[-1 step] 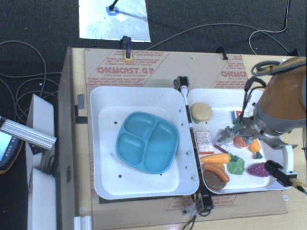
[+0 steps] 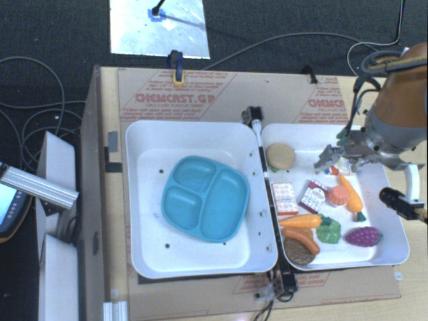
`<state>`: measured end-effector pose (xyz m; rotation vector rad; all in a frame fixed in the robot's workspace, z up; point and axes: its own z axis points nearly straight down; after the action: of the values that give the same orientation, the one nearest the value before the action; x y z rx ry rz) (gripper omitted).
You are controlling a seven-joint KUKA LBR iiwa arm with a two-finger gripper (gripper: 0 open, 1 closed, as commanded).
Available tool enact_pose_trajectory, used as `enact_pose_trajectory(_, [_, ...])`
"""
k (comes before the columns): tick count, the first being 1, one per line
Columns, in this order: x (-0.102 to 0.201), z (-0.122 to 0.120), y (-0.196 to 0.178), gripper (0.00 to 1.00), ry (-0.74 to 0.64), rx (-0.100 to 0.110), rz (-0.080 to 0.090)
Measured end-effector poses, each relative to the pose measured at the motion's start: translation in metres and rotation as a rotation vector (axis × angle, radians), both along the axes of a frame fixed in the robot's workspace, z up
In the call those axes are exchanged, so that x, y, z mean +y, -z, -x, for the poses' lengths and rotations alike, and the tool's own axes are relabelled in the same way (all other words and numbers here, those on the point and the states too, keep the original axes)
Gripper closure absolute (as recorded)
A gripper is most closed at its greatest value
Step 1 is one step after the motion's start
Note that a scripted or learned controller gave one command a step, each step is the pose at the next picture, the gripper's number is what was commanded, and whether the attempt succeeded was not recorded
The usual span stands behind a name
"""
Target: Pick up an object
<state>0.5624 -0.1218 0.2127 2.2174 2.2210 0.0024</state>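
The grey two-finger hand hovers spread and empty at the right white bin's twelve o'clock edge. A slim orange plastic carrot lies just at its five o'clock. Approach stage; next, descend and clench.

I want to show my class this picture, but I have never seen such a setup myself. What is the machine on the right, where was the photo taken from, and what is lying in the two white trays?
The photo comes from one fixed camera above the bench, looking down at a slant. The grey and orange machine is a robot arm reaching in from the right; its gripper hangs over the right bin, and whether it holds anything cannot be told. That bin holds toy food: a round bun, carrots, purple grapes, a green piece, small packets. The left bin holds a blue divided plate.
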Motion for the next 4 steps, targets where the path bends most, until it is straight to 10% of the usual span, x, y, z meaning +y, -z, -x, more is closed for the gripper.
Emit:
enact_pose_trajectory(2, [-0.057,-0.001,0.122,0.0,-0.001,-0.009,-0.003])
enact_pose_trajectory(3, [-0.056,-0.003,0.111,1.0,-0.003,-0.016,-0.001])
enact_pose_trajectory(4, [-0.085,-0.016,0.033,1.0,0.0,-0.001,0.001])
